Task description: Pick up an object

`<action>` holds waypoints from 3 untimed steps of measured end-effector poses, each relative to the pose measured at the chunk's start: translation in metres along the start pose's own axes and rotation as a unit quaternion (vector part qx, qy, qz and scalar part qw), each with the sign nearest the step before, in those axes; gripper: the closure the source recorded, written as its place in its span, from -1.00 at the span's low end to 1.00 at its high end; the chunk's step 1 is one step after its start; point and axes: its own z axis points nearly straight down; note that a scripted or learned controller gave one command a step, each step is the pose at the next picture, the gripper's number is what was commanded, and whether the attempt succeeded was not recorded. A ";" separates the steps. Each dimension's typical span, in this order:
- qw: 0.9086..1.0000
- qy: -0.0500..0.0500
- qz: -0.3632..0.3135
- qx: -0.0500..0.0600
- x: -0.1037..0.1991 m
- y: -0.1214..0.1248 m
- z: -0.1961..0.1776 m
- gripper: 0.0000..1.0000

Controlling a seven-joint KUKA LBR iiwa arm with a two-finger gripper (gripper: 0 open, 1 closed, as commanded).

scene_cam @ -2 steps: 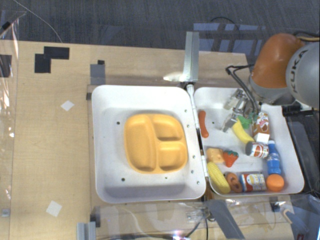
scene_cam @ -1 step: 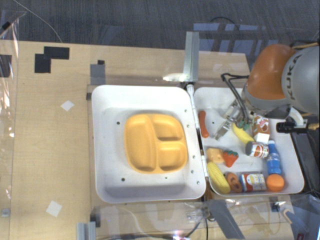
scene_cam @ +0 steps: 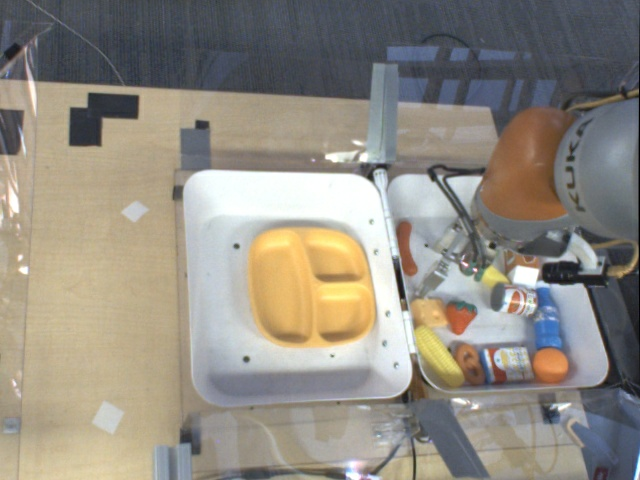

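the arm (scene_cam: 560, 168) covers the right bin's (scene_cam: 420, 193) far corner and runs off the right edge. its claw (scene_cam: 447, 261) hangs low over that bin, metal fingers (scene_cam: 432, 276) spread narrowly with nothing between them. below it lie one corn cob (scene_cam: 437, 355), one strawberry (scene_cam: 460, 317), one sausage (scene_cam: 405, 247), one orange (scene_cam: 551, 365), one blue bottle (scene_cam: 547, 323) and two jars, labels too small to read. the left bin (scene_cam: 215, 208) holds one yellow tray (scene_cam: 310, 285). two bins sit on the tabletop (scene_cam: 90, 298).

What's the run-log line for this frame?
arm: over right bin | tool: low near hot dog, nothing seen held | left bin: yellow tray | step: pick not done
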 end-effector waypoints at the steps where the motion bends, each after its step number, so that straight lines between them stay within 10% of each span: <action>1: 0.987 0.000 0.164 0.002 -0.071 -0.017 0.003 -1.00; 2: 0.970 0.001 0.244 0.002 -0.078 0.007 0.003 -1.00; 3: 0.994 0.007 0.111 0.014 -0.076 0.017 0.003 -1.00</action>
